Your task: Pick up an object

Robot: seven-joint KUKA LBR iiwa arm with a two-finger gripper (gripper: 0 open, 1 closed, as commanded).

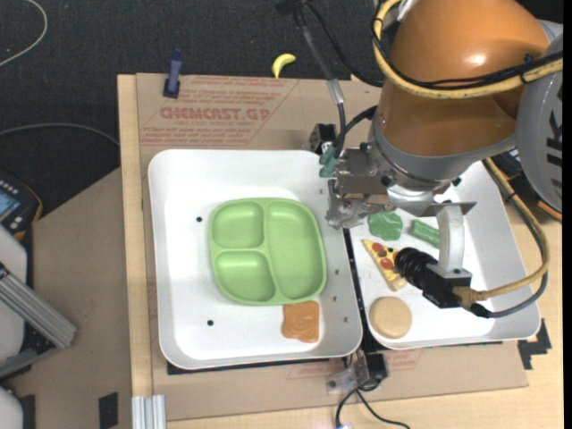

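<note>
1. The tool (347, 211) hangs below the grey arm's orange band (456, 52), over the seam where the two white bins meet. From this angle I cannot tell whether it is apart or together. Nothing is seen clamped in it.
2. Nearest to it, in the right bin (502, 239), a green leafy piece (387, 224) lies just beside the tool, with a green stick (425, 232) to the leafy piece's right.
3. A toy pizza slice (382, 262) lies below the leafy piece, close to the right bin's left wall. It points toward the upper left.
4. A round tan biscuit (391, 316) lies flat near the right bin's front left corner, apart from the pizza slice.
5. In the left bin (179, 239) a green divided plate (266, 250) lies flat near the middle. An orange-brown food piece (301, 320) sits just beside the plate's front edge.
6. Both bins stand side by side on the counter (223, 123), which has a brown top printed with red lettering.
7. At the counter's far edge a blue clip-like thing (172, 74) lies on the left. A small yellow banana (283, 63) lies further right, well apart from the bins.
8. Dark carpet (89, 25) surrounds the counter, and a metal rail (36, 315) slants across the lower left.
</note>
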